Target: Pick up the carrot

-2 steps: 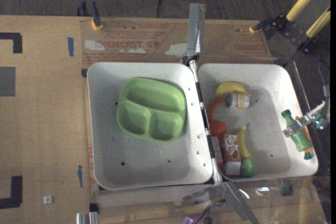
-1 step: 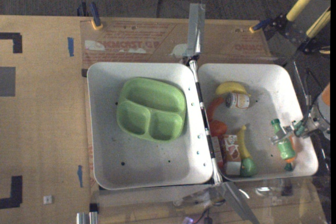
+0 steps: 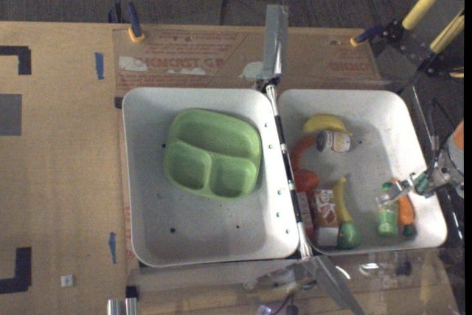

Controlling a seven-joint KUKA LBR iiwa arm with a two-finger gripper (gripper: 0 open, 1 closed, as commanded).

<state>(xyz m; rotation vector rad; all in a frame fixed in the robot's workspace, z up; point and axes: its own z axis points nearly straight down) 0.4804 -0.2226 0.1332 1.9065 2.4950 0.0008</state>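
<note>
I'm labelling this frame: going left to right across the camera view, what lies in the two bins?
Green divided plate in the left bin → red pepper → small carton → yellow banana → green bottle → carrot → gripper.

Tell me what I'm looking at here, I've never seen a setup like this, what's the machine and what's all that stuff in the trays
One camera looks down at a slant on a bench with two shallow white bins. The left bin holds a green divided plate. The right bin holds toy food: a banana, a small jar, a juice carton and, near the right edge, the carrot. The machine is a robot arm reaching in from the right; its gripper sits just above the carrot. I can't tell whether it holds anything.
</note>
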